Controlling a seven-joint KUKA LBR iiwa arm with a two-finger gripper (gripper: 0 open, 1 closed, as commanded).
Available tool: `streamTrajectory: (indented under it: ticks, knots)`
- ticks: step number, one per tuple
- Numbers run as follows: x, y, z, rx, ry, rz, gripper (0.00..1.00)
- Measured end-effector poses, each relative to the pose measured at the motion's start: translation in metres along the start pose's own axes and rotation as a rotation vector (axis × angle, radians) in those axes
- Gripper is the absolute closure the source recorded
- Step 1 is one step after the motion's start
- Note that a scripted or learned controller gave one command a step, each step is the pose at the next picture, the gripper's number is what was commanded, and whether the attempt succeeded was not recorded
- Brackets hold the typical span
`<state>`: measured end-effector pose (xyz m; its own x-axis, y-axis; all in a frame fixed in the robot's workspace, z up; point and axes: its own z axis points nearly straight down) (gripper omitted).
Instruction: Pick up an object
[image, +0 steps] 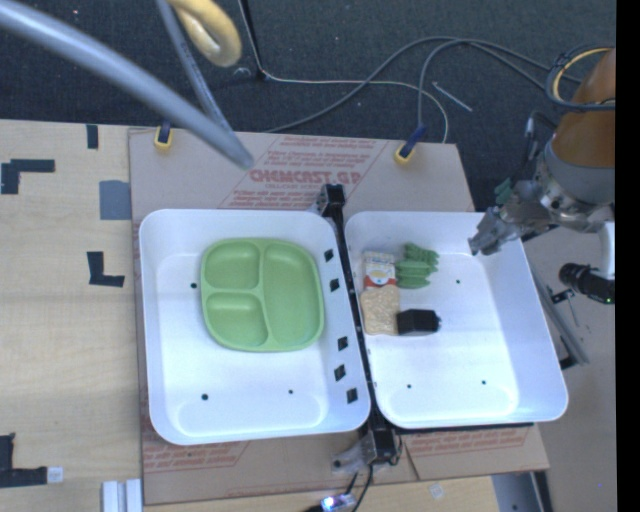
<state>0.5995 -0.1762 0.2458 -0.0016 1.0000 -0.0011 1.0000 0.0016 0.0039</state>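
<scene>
Starting at the left of my screen, the left bin (160, 330) holds a green divided plate (263, 295), lying flat near the bin's upper middle. Nothing is reaching for it, and I don't judge it the likeliest pick from where the arm sits.

Moving across the divider, the right bin (520, 390) has a small cluster against its left wall: a slim packet with a red-and-white top and a tan lower part (379, 293), a green leafy toy (417, 266) touching the packet's upper right, and a small black block (417, 322) just below the green piece, beside the packet's lower end. All three rest on the bin floor.

Further right, the gripper (487, 238) hovers over the upper right rim of the right bin, at the end of the grey arm (575, 165) coming in from the right. I cannot tell how its grasping end is set; it is too small and blurred here, and I see no object in it.

So my judgement is that the pick has not started: nothing is lifted, and approach, descent, closing and lift all remain. The cluster lies to the left of the gripper and somewhat toward the near side, apart from it, with bare bin floor between.
</scene>
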Motion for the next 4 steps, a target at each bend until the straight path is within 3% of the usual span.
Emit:
streamTrajectory:
  ticks: [1,4]
  knots:
    - [0.0,0.001,-0.037,0.0,0.0,-0.001,1.0]
    - [0.159,-0.01,0.0,0.007,0.002,-0.004,1.0]
